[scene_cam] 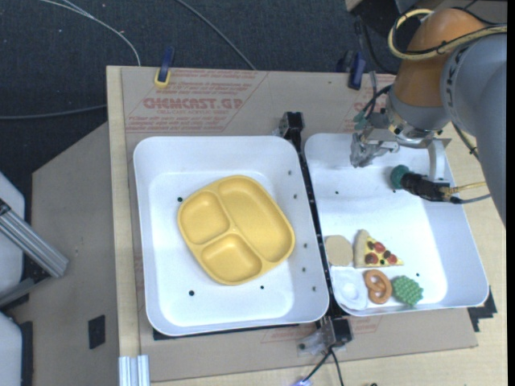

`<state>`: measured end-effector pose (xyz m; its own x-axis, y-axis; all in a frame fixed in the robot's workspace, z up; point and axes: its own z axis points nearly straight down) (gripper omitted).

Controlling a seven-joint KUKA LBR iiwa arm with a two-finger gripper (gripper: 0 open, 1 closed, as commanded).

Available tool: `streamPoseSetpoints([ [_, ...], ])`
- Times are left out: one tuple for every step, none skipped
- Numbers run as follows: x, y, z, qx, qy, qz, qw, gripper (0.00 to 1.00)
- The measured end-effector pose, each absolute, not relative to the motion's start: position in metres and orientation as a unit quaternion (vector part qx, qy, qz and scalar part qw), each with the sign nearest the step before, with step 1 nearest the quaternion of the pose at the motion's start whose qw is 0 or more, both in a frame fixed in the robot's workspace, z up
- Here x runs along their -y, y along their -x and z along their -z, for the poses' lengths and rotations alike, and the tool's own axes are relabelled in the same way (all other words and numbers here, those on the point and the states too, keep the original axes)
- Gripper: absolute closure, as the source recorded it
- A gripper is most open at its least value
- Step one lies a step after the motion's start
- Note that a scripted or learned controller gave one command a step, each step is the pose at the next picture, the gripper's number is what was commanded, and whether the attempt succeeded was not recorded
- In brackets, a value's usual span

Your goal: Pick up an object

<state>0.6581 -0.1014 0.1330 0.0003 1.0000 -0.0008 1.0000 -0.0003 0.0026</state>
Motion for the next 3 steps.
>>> streamPoseSetpoints([
  [0.101,-0.66,-0.174,-0.707,-0.707,-0.0009,0.002,1.0],
  [0.102,-0.663,-0.215,-0.707,-0.707,-0.0009,0.001,1.0],
  [0.046,-0.657,-0.218,-0.709,-0.705,0.0008,-0.002,1.0],
])
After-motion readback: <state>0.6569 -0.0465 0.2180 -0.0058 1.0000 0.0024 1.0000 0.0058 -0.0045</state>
